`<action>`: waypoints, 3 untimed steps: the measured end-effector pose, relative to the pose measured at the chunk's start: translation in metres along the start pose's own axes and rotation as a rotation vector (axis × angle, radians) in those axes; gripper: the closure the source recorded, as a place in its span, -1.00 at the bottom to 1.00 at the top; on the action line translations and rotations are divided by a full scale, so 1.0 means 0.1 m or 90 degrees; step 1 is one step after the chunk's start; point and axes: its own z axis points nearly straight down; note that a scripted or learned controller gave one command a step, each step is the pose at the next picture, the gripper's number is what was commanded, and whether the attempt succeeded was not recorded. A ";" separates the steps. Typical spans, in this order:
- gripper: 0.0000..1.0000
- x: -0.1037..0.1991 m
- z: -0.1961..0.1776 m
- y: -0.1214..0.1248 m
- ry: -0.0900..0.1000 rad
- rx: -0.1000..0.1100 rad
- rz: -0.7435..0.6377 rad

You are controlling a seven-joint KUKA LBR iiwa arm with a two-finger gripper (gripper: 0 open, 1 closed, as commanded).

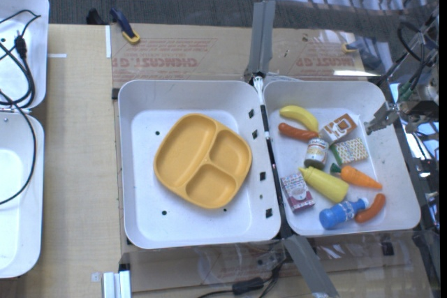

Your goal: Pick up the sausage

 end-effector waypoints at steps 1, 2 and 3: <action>-1.00 -0.26 1.11 -0.44 0.001 0.000 -0.028; -1.00 -0.31 1.70 -0.55 0.008 0.003 -0.013; -1.00 -0.30 1.77 -0.54 0.008 0.001 -0.038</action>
